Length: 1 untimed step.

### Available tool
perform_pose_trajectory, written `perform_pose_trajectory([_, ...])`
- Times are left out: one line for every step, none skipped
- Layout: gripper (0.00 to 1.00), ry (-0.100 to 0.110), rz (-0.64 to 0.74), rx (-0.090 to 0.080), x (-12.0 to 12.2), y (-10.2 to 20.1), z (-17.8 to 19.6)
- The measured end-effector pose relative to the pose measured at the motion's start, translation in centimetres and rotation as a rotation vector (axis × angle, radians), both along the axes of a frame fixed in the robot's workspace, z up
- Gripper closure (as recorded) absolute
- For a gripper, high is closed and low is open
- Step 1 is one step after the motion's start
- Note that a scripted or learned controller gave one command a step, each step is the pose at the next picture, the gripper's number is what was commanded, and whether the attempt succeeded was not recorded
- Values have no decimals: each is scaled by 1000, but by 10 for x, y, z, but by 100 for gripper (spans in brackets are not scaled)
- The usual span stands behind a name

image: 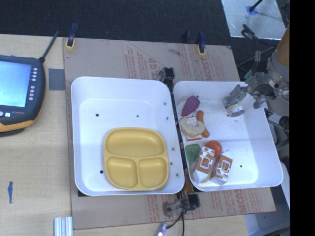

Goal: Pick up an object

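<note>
Objects for picking are lying along the right bin's (256, 132) left side: a purple piece (191, 105), a round piece (192, 127), two cartons (213, 166). Pincer (234, 103) is hovering at upper right, grasping nothing; its state I cannot tell. Approach seems underway; next, moving leftward over one.

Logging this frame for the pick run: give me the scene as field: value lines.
left bin: holds yellow divided tray
right bin: toy food along its left side
items: purple grapes, orange carrot, sandwich, green piece, red tomato, two cartons
gripper: over right bin's upper right, apart from the items, nothing seen between fingers
pendant: on bench at left
</note>
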State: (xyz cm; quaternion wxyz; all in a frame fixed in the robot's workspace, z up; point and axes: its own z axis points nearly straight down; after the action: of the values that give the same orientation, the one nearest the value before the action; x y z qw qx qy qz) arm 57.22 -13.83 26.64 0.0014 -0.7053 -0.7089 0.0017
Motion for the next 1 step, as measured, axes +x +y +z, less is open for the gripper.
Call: perform_pose_trajectory([0, 3, 1, -1, 36, 38, -119])
